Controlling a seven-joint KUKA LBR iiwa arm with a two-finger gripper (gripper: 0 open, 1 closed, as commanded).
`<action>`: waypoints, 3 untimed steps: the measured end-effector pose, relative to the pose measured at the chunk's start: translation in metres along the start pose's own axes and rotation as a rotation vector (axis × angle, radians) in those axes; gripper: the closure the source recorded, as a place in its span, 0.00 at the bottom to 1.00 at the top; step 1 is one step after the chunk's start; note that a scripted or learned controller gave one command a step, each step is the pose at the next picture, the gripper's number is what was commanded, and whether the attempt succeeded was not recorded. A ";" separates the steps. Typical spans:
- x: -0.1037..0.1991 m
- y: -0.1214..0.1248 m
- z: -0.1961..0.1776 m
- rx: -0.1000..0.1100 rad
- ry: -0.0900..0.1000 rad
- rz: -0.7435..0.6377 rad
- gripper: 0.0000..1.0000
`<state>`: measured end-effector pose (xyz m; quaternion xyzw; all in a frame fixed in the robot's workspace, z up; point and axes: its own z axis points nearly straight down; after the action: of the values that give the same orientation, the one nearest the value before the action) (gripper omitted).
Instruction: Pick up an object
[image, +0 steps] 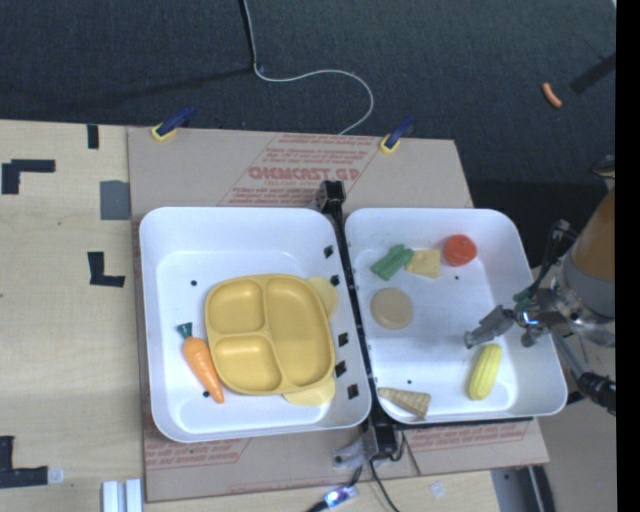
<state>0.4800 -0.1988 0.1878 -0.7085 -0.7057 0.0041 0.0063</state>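
At the frame's lower right, the pincer (497, 328), fingers spread and gripping nothing, hovers in the right bin (520, 398) just above the yellow corn cob (485, 371), lying near the bin's lower edge.

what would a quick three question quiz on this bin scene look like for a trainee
1. True or false: the orange toy carrot lies in the same white bin as the yellow divided plastic plate.
2. Which item lies nearest the gripper? A) red round toy tomato B) yellow toy corn cob C) green toy vegetable
3. Fill in: the round tan disc lies in the ____ bin, as the camera sees it.

Key
1. True: both are in the left bin.
2. B: the corn lies just below the gripper in the right bin.
3. Right.
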 end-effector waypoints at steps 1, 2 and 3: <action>0.000 0.003 -0.006 -0.012 -0.003 -0.004 0.00; 0.002 0.006 0.058 -0.008 -0.001 -0.005 0.00; -0.003 0.011 0.097 -0.033 -0.021 -0.001 0.00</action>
<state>0.4894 -0.2020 0.0902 -0.7079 -0.7062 -0.0002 -0.0125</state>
